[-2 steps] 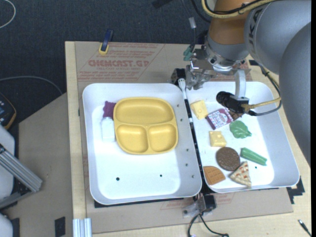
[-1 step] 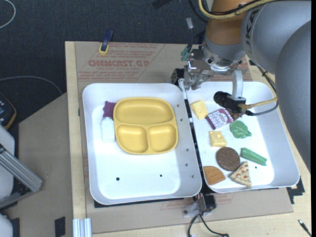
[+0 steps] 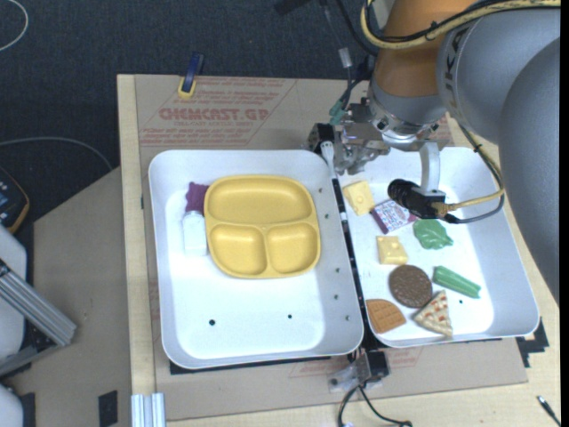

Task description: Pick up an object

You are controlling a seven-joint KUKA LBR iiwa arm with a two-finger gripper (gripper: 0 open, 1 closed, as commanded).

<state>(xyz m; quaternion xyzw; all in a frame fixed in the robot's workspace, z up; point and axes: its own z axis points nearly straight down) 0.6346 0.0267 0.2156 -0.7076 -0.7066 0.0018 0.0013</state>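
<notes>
My gripper [image 3: 354, 152] hangs under the orange wrist band at the far left corner of the right bin [image 3: 498, 238]. It sits just above and behind a pale yellow cheese wedge [image 3: 358, 196], with a small gap between them. Nothing shows in its grasp. Also in the right bin are a purple and white packet [image 3: 389, 213], a green leafy piece [image 3: 432, 233], a yellow block [image 3: 391, 250], a brown round cookie [image 3: 411, 285], a green pod [image 3: 456, 281], a pizza slice [image 3: 436, 314] and a tan biscuit [image 3: 384, 315].
The left bin [image 3: 178, 310] holds a yellow divided tray [image 3: 262, 223], with a purple item [image 3: 196, 196] and a white bottle [image 3: 193, 232] at its left side. A black part on a yellow cable [image 3: 416, 197] lies over the right bin's far side. The grey arm covers the top right.
</notes>
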